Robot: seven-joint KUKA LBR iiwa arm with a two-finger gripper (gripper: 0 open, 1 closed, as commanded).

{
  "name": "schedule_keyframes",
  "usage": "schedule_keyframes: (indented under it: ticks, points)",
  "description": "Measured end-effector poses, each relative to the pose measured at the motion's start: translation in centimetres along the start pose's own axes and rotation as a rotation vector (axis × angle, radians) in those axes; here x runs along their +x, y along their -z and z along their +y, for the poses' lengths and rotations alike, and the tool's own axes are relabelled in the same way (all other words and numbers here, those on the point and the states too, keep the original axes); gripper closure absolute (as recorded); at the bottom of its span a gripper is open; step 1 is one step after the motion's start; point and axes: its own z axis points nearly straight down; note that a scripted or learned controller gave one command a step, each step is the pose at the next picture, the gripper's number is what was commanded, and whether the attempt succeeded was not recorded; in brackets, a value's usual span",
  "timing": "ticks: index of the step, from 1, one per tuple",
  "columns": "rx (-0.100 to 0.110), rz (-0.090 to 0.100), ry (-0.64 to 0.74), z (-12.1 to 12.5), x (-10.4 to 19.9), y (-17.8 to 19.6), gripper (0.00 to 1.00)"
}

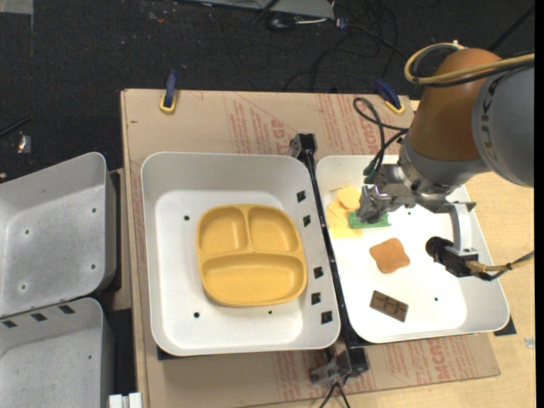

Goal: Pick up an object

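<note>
Your gripper (371,204) is low in the right white bin (486,314), at its upper-left part, close to the wall shared with the left white bin (155,228). You cannot tell from this angle whether it is open or closed, or whether it has anything.

A flat green piece (374,222) pokes out from under the gripper, touching it or just below.

A round yellow piece (348,198) sits just beside the gripper, toward the shared wall. A pale yellow flat piece (339,222) lies below it.

A brown toast-shaped piece (390,255) lies mid-bin, apart from the gripper.

A dark brown chocolate-bar piece (389,306) lies nearer the front rim.

The left bin holds a yellow plastic tray with three compartments (252,255), flat and centred.

Both bins rest on the brown board counter (212,126).
</note>
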Motion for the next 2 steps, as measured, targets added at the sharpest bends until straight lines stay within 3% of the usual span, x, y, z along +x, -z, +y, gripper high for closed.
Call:
schedule_keyframes:
  ticks: [1,2]
  points:
    - [-0.003,0.0,0.0,0.9,5.7,0.1,1.0]
    - [0.0,-0.001,-0.001,-0.3,10.8,0.1,1.0]
